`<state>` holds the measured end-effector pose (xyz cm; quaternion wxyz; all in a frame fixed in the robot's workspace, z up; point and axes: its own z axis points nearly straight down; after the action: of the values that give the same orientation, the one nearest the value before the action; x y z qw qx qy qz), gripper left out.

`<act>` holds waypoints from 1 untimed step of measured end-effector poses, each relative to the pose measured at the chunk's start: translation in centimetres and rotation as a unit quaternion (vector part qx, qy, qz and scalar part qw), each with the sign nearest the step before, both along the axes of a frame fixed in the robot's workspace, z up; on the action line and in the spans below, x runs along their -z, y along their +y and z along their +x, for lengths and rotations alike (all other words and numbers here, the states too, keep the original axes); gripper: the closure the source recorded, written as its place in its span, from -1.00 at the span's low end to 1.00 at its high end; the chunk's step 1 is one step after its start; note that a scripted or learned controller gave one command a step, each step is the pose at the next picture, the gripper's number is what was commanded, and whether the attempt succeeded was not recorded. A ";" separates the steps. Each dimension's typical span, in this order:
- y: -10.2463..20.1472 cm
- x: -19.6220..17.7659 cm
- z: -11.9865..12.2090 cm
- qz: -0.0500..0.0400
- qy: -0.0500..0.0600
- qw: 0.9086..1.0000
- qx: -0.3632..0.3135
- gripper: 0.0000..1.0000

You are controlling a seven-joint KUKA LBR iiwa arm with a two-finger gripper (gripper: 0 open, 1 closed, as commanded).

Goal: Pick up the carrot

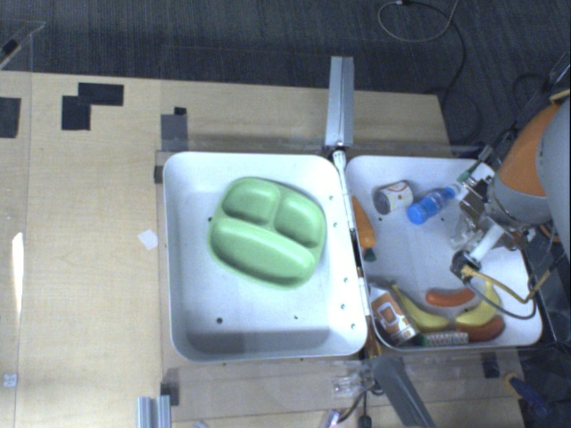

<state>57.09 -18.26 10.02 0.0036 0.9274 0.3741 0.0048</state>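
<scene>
Gripper (470, 230) is hanging over the rt bin (415, 255), just right of the bottle (428, 205); you can't tell whether it's spread or closed. Carrot (361, 225) is lying along that bin's left wall, well apart from the gripper; banana (430, 316) and sausage (451, 297) are lying nr the front wall; a green plate (266, 230) is sitting in the left bin (192, 315).

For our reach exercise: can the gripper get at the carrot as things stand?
Probably yes: the carrot lies uncovered with nothing on it, but it hugs the right bin's left wall, which may crowd the gripper.
</scene>
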 end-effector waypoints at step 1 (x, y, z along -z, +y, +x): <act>-1.2 1.3 6.9 0.002 0.003 0.995 0.101 1.00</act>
<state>64.01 -19.47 8.70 0.0015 0.9604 0.2787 0.0026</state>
